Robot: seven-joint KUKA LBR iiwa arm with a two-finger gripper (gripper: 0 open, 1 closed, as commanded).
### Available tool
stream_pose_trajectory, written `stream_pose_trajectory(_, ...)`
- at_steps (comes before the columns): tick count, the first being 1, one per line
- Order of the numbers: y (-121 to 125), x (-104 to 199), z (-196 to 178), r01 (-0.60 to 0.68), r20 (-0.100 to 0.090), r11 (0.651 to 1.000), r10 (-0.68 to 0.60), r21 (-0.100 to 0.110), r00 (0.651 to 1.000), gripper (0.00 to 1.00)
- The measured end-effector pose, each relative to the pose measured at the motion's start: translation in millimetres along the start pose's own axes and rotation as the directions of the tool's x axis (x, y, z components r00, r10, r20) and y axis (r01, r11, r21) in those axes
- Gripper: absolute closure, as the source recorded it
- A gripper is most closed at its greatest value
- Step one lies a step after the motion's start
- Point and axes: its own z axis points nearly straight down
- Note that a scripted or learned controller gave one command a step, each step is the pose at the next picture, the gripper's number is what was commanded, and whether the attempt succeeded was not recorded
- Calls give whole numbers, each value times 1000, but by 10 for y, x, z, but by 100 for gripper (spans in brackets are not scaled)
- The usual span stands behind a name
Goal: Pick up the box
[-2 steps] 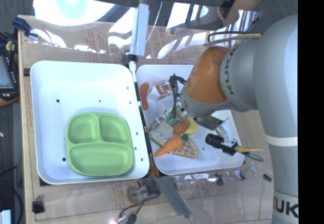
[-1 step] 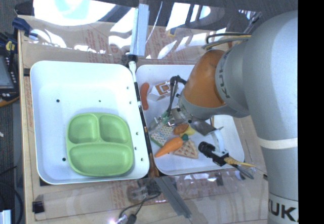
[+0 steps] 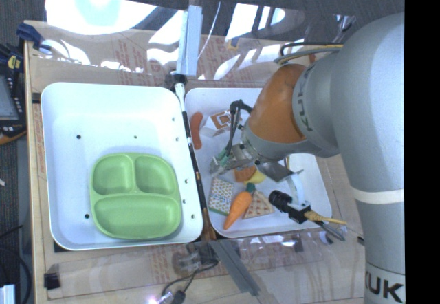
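Note:
In the right bin (image 3: 313,179) a small white box with orange print (image 3: 221,119) lies near the far left corner. My gripper (image 3: 228,158) hangs low over the bin's middle, just in front of that box and apart from it. Below the gripper lies a flat checkered packet (image 3: 221,194) beside a carrot (image 3: 237,206). The arm's orange band and grey wrist hide the right part of the bin.
A red sausage (image 3: 196,129) lies along the right bin's left wall. An orange piece (image 3: 244,173) and a tan waffle (image 3: 258,206) sit near the gripper. The left bin (image 3: 62,131) holds a green divided plate (image 3: 136,196).

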Motion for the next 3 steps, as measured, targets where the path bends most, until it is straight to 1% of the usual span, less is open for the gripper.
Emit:
stream_pose_trajectory(1, -11, -44, -10, -4, 7, 1000, 4, -1, 1000, 0)
stream_pose_trajectory(2, -528, 117, 71, -192, 9, 981, 193, -16, 981, 0)
stream_pose_trajectory(3, -520, 174, -6, -176, -2, 984, 176, -5, 984, 100)
